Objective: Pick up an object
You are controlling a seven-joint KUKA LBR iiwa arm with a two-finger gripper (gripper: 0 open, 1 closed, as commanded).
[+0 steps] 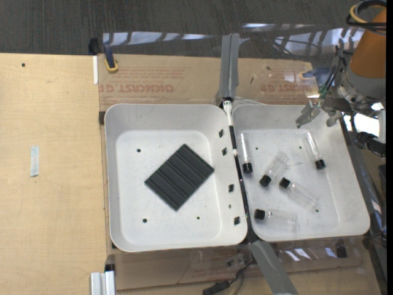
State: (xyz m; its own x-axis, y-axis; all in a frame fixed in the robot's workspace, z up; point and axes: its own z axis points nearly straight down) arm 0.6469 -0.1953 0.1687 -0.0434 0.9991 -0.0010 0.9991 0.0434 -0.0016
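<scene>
Clear plastic vials with black caps [279, 183] lie scattered flat in right white bin [353, 214], so reachable from above. My pincer [316, 112] hovers over its far edge; can't tell its opening, nothing visibly held.

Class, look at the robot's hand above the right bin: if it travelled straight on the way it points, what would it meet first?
Probably the right bin's bare floor, near the vial with the black cap closest to the hand; depth is uncertain.

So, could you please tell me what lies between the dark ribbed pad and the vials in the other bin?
In the camera view, only the bins' adjoining rims separate the ribbed pad from the vials.
</scene>
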